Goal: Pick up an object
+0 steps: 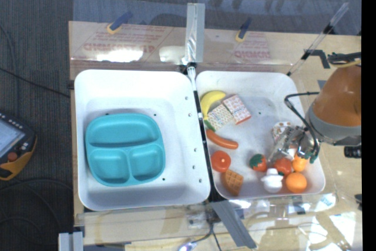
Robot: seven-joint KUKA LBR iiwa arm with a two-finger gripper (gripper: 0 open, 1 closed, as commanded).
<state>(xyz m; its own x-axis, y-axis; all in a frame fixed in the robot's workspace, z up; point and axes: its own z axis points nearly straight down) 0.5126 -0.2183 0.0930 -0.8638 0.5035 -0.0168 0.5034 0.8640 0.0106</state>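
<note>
Several toy foods lay clustered in the right bin, where the end effector hung low over a red piece beside an orange, its grip impossible to tell, so the reaching step seemingly needed a clean close and lift.

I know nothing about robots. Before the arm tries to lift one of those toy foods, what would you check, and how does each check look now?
1. End effector over the right bin: ok.
2. Toy between its fingers: cannot tell.
3. Room around the target: not ok; strawberry, orange and white piece crowd together.
4. Easier picks apart from the cluster: ok; tomato, waffle.
5. Teal tray in the left bin out of the way: ok.
</note>
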